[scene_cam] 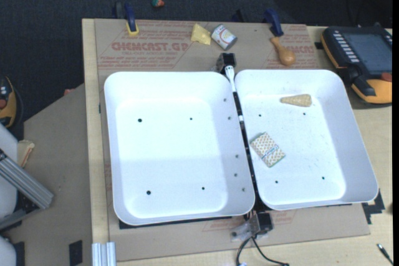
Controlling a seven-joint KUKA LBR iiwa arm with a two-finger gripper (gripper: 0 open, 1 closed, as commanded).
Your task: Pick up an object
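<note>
A: How far has the pick been carried, judged from the bench [187, 47] down to the small things?

B: Nothing can be counted as done. Two white bins are set side by side on the bench. On the floor of the left bin [118, 134] a few dark specks are seen and nothing to be picked. In the right bin [349, 134] two things are lying flat, and neither is raised.

A: Which things are meant?

B: A patterned packet [268, 149] is lying near the right bin's left wall, tilted on the floor. A tan cone [296, 100] is lying farther back in the same bin, well apart from the packet.

A: And outside the bins?

B: Behind them, on the bench, a wooden knob [283, 53], a yellow scrap [201, 35] and a small box [224, 37] are lying, the scrap and the box just beside each other.

A: How are the gripper's jaws held?

B: That cannot be told, and no grasp on anything can be claimed. Both things in the right bin are resting on its floor, untouched.

A: So what is left?

B: The whole task, it is judged: a thing has to be chosen, approached, closed upon and lifted. The packet would probably be favoured, since more height seems to be offered by it than by the cone, though its nearness to the wall could hinder the descent.
</note>
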